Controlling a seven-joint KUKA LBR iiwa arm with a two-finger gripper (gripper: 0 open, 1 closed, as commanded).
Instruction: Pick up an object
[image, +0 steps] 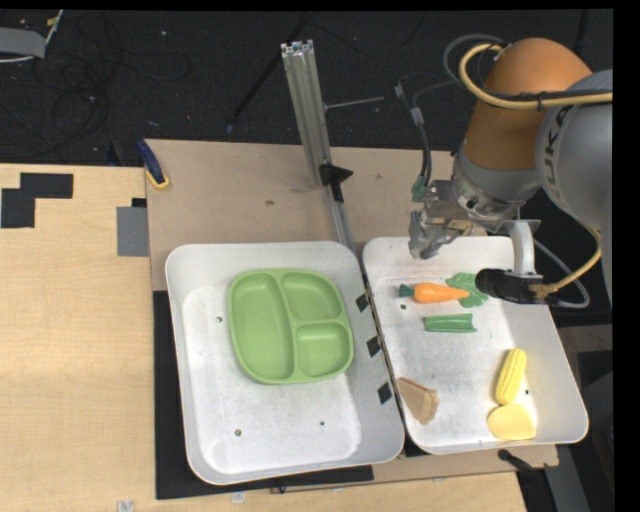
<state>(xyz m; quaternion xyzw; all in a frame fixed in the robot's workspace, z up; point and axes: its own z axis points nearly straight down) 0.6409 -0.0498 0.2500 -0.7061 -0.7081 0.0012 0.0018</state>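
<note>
Brown and flat, the table (240, 190) carries two shallow white bins side by side. Over the far right corner hangs the big grey arm (585, 140) with its orange band (525, 95). The left bin (270, 440) holds a green plate (291, 326) with three parts to it. The right bin (470, 400) holds the small things.

A yellow corn cob (510, 374) lies near the right wall, tilted a little, and a flat yellow piece (512, 422) sits just below it, close to the near corner. A tan wedge (420, 401) lies by the bin's left wall. A short green bar (448, 323) lies in the middle, and just above it rests an orange carrot (436, 293) with green leaves (468, 286) at its right end.

The jaws (428, 246) point down over the far edge of the right bin — above the carrot and apart from it. Nothing is held between them, but whether they are open or closed I cannot tell. A thin metal post (306, 110) stands tilted behind the bins.
</note>
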